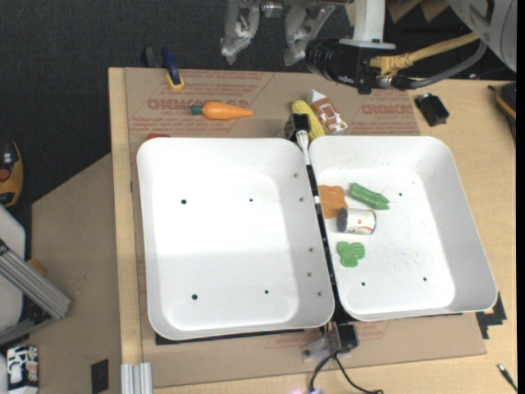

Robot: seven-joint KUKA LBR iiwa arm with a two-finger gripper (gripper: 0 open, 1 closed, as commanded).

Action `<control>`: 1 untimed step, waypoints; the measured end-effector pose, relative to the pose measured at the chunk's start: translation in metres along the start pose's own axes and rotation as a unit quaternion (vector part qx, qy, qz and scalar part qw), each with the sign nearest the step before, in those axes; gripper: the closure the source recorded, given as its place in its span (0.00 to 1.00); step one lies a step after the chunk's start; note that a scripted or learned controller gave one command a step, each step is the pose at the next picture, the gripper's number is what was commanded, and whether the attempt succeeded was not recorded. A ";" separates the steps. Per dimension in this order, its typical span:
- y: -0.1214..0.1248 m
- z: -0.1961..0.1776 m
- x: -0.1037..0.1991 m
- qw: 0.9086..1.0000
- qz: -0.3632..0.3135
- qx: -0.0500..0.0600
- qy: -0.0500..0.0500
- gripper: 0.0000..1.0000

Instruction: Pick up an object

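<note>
My gripper hangs at the top of the view, beyond the far edge of the bench and well away from both bins, its two fingers spread apart with nothing between them. In the right bin, near its left wall, lie an orange block, a green pod-shaped piece, a small white can on its side and a green leafy piece.
The left bin sits beside the right one. On the cardboard behind the bins lie a toy carrot, a yellow corn piece, a small printed packet and a blue-and-yellow clip. Black cables and hose run at the top right.
</note>
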State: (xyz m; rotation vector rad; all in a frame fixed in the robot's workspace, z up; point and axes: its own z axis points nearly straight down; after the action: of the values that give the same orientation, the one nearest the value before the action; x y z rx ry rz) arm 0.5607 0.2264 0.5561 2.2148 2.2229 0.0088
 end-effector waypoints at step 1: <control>0.000 -0.011 0.001 1.000 -0.001 -0.002 0.001 1.00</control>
State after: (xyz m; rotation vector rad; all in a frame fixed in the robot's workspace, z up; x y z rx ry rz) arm 0.5609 0.2272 0.5668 2.2115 2.2229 0.0146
